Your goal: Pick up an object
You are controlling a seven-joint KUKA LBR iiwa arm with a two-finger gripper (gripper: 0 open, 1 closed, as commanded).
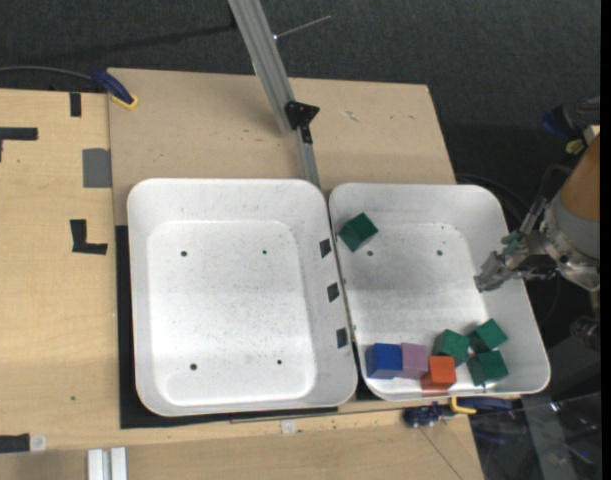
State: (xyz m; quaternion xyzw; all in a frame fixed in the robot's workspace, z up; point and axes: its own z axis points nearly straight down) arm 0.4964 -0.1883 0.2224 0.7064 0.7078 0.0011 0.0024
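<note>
The right bin holds a lone green block near its far left corner. Along its near edge lies a cluster: a blue block, a pale purple block, an orange block and three green blocks. My gripper hangs over the right rim of this bin, above and to the right of the cluster, apart from every block. Nothing shows between its fingers.
The left bin stands beside the right one. A slanted metal rail runs down from the top to the bins' shared far corner. A blue-and-yellow clamp lies at the bench's far left.
</note>
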